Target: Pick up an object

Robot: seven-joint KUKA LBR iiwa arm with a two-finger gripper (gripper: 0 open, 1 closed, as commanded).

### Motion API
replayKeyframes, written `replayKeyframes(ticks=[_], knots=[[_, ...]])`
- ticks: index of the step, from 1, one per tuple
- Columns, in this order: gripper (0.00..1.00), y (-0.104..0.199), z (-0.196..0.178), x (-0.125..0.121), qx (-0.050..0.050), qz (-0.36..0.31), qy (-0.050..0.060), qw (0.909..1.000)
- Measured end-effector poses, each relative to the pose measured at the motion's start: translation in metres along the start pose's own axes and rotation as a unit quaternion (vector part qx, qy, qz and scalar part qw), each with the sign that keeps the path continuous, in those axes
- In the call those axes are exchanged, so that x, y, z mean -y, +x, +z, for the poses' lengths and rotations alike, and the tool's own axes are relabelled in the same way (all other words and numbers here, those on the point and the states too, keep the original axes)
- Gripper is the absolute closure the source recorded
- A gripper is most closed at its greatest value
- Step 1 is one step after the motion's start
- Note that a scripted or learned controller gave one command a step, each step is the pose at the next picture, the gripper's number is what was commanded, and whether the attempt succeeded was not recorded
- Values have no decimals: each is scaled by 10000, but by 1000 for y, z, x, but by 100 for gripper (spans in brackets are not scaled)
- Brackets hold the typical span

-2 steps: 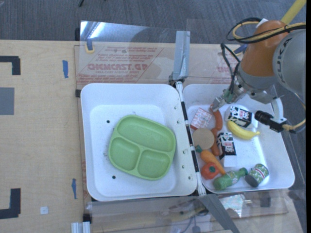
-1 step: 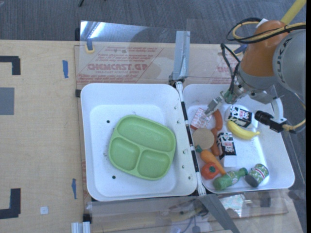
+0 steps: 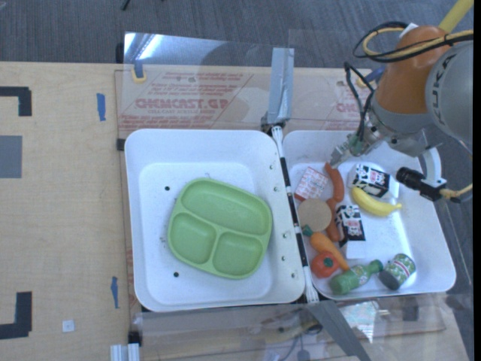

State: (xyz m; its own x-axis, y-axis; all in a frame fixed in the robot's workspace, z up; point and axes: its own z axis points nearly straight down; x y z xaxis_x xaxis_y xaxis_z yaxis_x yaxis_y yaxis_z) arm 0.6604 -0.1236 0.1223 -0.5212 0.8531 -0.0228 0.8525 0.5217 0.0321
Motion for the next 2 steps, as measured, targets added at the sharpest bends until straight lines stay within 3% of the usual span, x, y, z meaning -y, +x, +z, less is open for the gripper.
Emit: replayKeyframes(ticks=[1, 2], knots=[[0, 0, 0, 0, -2, 1, 2, 10000], [0, 0, 0, 0, -2, 1, 2, 10000]])
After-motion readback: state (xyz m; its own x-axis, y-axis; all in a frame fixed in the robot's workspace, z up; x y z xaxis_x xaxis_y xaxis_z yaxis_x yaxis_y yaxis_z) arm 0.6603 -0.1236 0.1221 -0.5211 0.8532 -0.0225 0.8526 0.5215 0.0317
